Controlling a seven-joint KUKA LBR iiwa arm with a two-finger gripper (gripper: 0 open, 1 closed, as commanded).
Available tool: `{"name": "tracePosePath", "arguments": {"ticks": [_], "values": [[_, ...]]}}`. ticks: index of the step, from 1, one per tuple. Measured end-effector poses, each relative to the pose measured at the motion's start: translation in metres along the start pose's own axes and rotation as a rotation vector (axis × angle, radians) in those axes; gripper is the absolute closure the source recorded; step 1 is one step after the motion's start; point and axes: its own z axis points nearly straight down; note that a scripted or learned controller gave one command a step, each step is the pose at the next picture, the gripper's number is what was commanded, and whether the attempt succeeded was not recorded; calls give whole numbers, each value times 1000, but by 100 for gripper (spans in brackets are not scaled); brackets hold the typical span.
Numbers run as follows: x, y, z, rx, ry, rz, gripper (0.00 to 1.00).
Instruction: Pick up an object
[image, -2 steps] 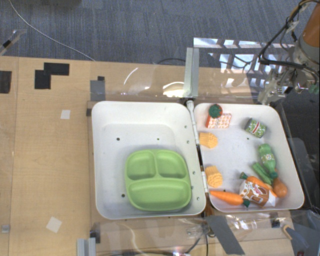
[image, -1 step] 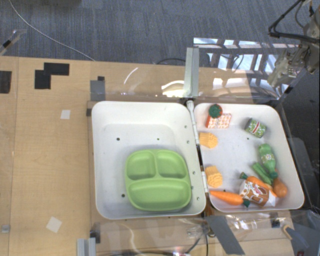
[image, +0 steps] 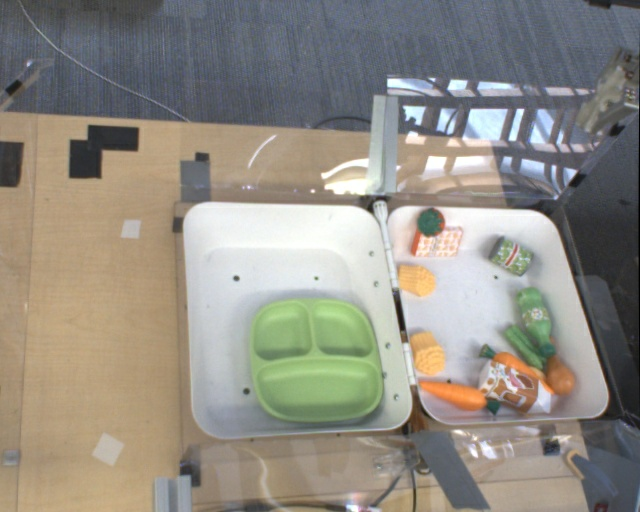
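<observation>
Two shallow white bins sit side by side on a light wooden bench (image: 90, 330), their inner rims touching. The left bin (image: 215, 250) holds a green divided plate (image: 316, 359) with three compartments, lying flat toward its near right corner. The right bin (image: 470, 300) stands just beside it. Black square markers (image: 102, 148) are stuck on the bench top at far left, and a thin white cable (image: 100, 75) trails across the grey carpet (image: 300, 50) beyond. A metal frame (image: 480, 110) rises behind the right bin
</observation>
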Motion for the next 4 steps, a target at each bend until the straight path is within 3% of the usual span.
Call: {"name": "tracePosePath", "arguments": {"ticks": [1,2,3,4], "values": [[-10,-46,31,-2,11,-461,100],[-11,-19,170,-8,24,-406,100],[-8,7,106,-2,3,-324,100],[-10,0,38,-1,3,-257,100]]}}
